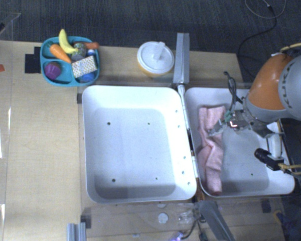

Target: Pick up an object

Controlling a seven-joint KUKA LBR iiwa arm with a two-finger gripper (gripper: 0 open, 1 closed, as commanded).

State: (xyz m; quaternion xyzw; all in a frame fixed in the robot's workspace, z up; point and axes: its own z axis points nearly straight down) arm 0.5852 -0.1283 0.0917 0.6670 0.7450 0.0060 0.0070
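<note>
A pink cloth (210,147) lies crumpled along the left side of the right bin (251,182), stretching from near the back wall to the front. My gripper (221,126) hangs low over the cloth's upper right part, with the grey arm and its orange band (269,87) reaching in from the right. A fold of the cloth rises toward the gripper, and I cannot tell whether it is held.
The left bin (133,144) sits beside the right one, with a metal divider post (181,59) at the back between them. Behind it stand a white lidded cup (155,58) and a blue tray of toy food (69,60). Cables run at the right edge.
</note>
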